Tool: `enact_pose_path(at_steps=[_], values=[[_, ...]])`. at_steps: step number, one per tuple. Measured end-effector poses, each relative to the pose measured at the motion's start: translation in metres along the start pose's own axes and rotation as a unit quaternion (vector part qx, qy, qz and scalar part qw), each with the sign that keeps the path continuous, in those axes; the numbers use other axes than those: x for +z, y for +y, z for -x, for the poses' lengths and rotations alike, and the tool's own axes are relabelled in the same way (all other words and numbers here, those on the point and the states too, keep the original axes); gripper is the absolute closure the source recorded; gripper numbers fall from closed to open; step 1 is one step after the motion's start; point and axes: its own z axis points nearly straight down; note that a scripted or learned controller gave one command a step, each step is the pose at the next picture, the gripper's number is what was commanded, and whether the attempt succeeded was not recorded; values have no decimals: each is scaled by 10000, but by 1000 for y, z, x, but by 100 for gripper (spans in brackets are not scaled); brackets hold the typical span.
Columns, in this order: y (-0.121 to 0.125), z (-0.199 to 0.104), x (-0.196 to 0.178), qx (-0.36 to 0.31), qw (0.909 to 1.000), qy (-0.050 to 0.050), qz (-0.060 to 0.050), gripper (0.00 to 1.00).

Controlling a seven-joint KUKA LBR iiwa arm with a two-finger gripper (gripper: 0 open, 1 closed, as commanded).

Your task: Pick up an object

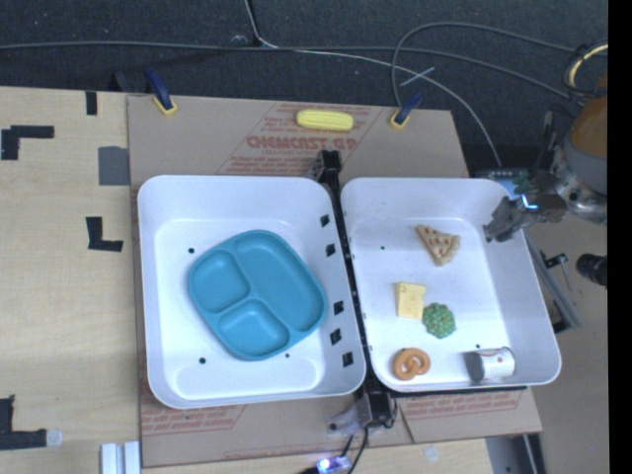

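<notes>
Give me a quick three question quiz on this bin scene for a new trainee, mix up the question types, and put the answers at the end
1. True or false: the blue divided tray lies in the left bin.
2. Multiple choice: which item in the right bin lies nearest the gripper? A) pretzel B) pizza slice C) broccoli
3. Short answer: what yellow thing lies on the cardboard beyond the bins?

Key
1. True.
2. B.
3. A banana; the yellow cheese block sits inside the right bin, beside the broccoli.
</notes>
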Motion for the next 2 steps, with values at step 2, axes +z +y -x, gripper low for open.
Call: enact_pose_path(at_steps=[2], values=[[-16,-119,13,-23,10000,12,-23,100]])
